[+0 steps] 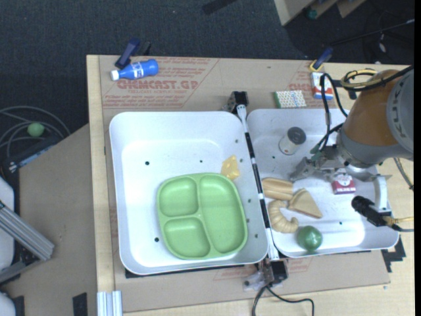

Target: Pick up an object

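From my station I see the grey arm with its orange band [371, 120] coming in from the right edge, where its upper part is cut off. Its bulk hides the far right corner of the right-hand shallow white bin [345, 232]. The gripper [304, 170] sits low over that bin's middle, a tangle of grey metal from this slant. I cannot tell whether it is spread or closed, nor whether it has hold of anything. Just right of the gripper lies a small red and white box [343, 186], its print too small to read. Just below the gripper is a tan wedge-shaped piece [306, 205], close to it, though I cannot tell whether they touch. Below and left of the gripper, a tan stubby roll [276, 188] lies by the bin's left wall. Lower still, a tan curved croissant-like piece [283, 220] lies just beside a round green ball [308, 237]. Above and a little left of the gripper, apart from it, sits a grey round disc [295, 135]; what it is I cannot make out. Well left of the gripper, in the left-hand shallow white bin [164, 137], rest a light green plastic plate with three compartments [200, 214] and a small pale yellow lump [230, 168] of unclear shape. Far up and left of the gripper, on the tan printed worktop [177, 78], lies a blue and white bottle-like thing [135, 69].
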### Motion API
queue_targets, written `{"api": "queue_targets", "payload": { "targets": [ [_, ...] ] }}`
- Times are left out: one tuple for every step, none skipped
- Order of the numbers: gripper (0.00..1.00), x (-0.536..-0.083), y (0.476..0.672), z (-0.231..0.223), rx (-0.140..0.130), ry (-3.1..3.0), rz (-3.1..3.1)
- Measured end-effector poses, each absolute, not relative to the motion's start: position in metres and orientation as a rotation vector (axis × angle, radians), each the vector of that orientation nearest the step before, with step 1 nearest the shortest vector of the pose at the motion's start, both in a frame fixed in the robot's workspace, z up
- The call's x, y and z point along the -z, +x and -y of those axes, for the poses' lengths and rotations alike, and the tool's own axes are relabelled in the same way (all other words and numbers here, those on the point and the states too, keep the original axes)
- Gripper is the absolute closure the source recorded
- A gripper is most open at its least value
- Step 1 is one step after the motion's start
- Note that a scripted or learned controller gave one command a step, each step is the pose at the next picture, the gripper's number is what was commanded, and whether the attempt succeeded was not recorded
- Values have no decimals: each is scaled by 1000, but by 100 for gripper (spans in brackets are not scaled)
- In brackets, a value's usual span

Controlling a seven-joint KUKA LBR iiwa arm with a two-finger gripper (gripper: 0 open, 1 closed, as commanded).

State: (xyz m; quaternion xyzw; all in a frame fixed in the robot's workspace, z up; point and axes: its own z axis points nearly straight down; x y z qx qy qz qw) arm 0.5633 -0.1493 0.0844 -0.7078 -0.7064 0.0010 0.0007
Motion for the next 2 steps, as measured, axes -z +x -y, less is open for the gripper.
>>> {"api": "queue_targets", "payload": {
  "targets": [
    [0,-84,478,138,-2,-2221,2219],
    [100,-94,479,138,0,-2223,2220]
  ]
}}
